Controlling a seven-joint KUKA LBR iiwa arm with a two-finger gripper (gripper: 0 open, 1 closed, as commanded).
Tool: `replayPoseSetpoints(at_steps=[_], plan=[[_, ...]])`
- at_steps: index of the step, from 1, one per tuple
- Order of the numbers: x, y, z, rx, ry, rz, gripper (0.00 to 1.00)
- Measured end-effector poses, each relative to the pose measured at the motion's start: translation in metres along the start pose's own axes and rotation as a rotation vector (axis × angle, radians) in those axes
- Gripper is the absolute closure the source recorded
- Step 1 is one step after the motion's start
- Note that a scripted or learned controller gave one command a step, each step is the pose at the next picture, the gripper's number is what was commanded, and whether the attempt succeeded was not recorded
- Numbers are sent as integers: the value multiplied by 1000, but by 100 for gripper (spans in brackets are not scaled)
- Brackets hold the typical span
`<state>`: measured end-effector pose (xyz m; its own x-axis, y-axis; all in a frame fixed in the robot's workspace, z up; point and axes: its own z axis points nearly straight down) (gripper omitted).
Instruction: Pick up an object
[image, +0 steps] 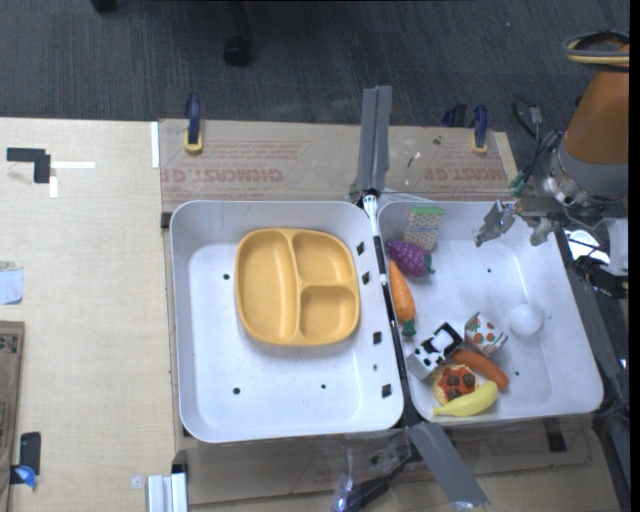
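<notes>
Gripper: your fingers stand apart, nothing between them, over the right bin's far right edge.
Toys: clustered near-left (white ball sits apart); open floor far right.

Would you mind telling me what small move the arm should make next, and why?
Probably shift the tool toward the bin's middle and lower it over the white round ball. The tool sits by the far right corner of the right white bin with nothing beneath it, while the ball lies apart from the clustered toys.
</notes>
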<state>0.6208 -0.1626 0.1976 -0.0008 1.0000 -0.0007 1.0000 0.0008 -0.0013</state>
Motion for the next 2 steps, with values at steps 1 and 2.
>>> replayPoseSetpoints(at_steps=[1,2], plan=[[17,-78,41,2,1,-56,0],[1,-129,107,0,1,-196,0]])
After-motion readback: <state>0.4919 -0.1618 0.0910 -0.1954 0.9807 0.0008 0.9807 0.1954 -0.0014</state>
